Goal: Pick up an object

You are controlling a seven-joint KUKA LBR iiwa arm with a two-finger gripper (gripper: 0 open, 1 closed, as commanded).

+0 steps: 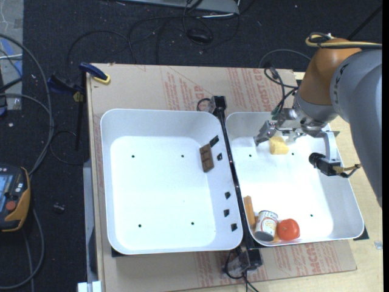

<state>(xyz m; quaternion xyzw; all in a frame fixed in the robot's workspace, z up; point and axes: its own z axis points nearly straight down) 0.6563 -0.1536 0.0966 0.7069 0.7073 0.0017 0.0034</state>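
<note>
Over the right bin [340,215], near its far wall, we see the jaws [275,134] hanging just above a pale yellow block [279,146]. Grey fingers point down and to the left, and the block sits directly beneath them on the bin floor; whether metal touches it we cannot make out, since the wrist covers the contact. We cannot tell if the jaws are spread or pressed together, and nothing shows clearly between them. The arm [340,78] enters from the right, its orange band bulking large and cut off by the frame edge, and it hides the far right corner of the bin. A black fitting [323,162] juts out below the wrist, its nature unclear.

At the near end of the same bin lie a small can [265,222] on its side, a red ball-like thing [289,229] touching it, and an orange stick [248,208] along the left wall, partly hidden by the rim.

The left bin [121,181] carries a brown bar [206,158] leaning by its right wall, with small dark marks nearby that are too small to identify. Both bins rest on a cardboard-covered desk [158,81], with cables on the dark floor beyond.
</note>
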